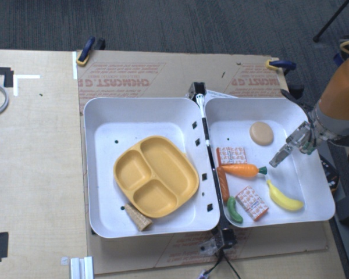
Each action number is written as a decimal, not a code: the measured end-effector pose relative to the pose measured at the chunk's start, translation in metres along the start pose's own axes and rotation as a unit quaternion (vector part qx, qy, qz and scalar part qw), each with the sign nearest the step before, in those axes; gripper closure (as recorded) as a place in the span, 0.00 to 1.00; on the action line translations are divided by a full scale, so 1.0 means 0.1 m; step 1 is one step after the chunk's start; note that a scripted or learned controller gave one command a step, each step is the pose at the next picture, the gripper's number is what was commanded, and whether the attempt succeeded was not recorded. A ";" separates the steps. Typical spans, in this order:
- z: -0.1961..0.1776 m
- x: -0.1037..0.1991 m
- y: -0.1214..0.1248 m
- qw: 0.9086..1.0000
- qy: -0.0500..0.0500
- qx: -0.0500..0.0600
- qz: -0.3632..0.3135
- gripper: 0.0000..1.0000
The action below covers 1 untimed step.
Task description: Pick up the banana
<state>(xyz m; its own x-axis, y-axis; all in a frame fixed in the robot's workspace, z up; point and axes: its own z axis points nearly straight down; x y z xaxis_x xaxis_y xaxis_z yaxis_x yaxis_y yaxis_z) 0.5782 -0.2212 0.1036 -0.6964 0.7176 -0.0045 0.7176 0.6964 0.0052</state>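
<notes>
A yellow banana (284, 197) lies in the right bin (314, 211), near its front right corner. My gripper (279, 157) hangs over the same bin, up and slightly left of the banana, with a gap between them. Nothing sits between its fingers. Its tip points down-left toward the carrot (240, 170).
The right bin also holds a tan round cookie (261, 133), two red-and-white packets (231, 154) (252, 203), a sausage (223, 182) and a green pepper (234, 210). The left bin (99, 173) holds a yellow divided plate (156, 175) and a brown block (138, 217).
</notes>
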 end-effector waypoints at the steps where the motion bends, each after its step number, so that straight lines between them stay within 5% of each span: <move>1: 0.11 0.54 -0.28 0.998 0.002 0.002 0.067 0.00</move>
<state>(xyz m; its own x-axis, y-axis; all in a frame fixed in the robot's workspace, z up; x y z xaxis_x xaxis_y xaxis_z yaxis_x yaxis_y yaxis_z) 0.5204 -0.2016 0.0925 -0.5944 0.8041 0.0000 0.8041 0.5944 0.0008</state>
